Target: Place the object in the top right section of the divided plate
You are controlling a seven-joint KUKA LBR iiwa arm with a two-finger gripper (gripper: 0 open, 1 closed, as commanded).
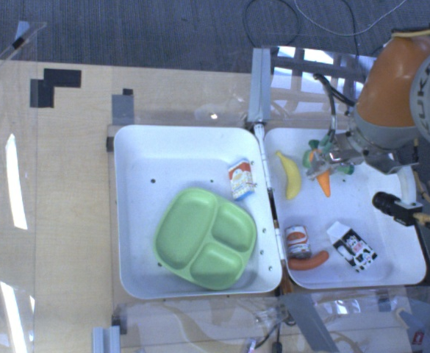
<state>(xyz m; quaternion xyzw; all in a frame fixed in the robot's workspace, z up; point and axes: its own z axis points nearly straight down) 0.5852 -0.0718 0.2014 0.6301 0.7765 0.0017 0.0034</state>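
The green divided plate (206,237) lies tilted in the left bin (137,168), toward its front. A small orange-and-white carton (241,179) stands just behind the plate's right side. My gripper (329,160) hangs over the back of the right bin (398,267), directly on top of an orange carrot (325,186) with a green top (314,153). The carrot's orange tip pokes out below the gripper toward the front. Whether the gripper grips the carrot is hidden by the wrist.
In the right bin a yellow banana (291,175) lies left of the carrot. A red can (297,241), a sausage (308,261) and a black-and-white carton (354,247) sit near the front. The bins' shared wall (270,197) runs between plate and banana.
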